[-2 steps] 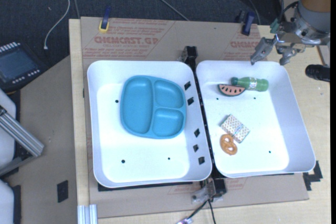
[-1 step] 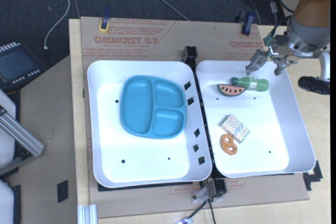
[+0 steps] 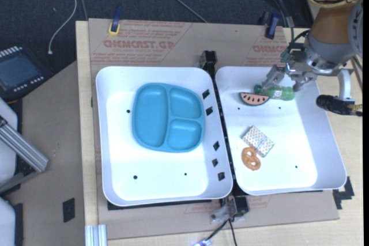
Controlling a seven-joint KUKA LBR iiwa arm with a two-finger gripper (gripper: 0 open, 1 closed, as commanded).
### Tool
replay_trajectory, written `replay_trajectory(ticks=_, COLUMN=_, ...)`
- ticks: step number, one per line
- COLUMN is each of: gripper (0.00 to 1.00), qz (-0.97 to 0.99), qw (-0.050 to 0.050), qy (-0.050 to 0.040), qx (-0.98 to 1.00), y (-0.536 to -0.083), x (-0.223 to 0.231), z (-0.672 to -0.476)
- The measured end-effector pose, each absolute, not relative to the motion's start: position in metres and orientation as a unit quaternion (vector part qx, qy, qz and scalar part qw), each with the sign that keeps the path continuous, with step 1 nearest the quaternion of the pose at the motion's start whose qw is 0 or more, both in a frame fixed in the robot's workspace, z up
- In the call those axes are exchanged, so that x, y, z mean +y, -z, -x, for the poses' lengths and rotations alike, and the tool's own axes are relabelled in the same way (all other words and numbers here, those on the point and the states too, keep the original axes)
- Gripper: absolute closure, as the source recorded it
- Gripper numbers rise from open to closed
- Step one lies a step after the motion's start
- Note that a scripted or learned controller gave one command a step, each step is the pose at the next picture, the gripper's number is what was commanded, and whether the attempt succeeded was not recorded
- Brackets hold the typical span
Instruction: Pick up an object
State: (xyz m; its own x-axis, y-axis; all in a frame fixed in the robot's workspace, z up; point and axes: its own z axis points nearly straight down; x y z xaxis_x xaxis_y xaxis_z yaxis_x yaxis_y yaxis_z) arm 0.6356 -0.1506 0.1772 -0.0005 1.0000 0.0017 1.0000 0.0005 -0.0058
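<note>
1. Camera view: the gripper hangs over the right bin, toward its 12 o'clock edge; whether its jaws are released or clenched cannot be told.
2. A watermelon slice lies just at the gripper's 8 o'clock side, touching or nearly so.
3. A small checkered packet and a pretzel lie near the bin's 7 o'clock part.
4. The left bin bears a blue divided plate.
</note>
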Motion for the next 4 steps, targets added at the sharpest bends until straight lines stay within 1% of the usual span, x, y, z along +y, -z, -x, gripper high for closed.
replay_trajectory(ticks=1, gripper=0.00, qz=0.707, qw=0.002, qy=-0.0011, qx=-0.707, y=-0.132, x=-0.143, z=-0.638)
replay_trajectory(ticks=2, gripper=1.00, qz=0.707, qw=0.000, qy=0.0010, qx=-0.707, y=-0.146, x=-0.143, z=-0.640)
replay_trajectory(ticks=3, gripper=1.00, qz=0.707, qw=-0.003, qy=0.0016, qx=-0.707, y=-0.192, x=-0.149, z=-0.644)
replay_trajectory(ticks=4, gripper=1.00, qz=0.707, qw=-0.004, qy=0.0024, qx=-0.708, y=-0.258, x=-0.147, z=-0.648)
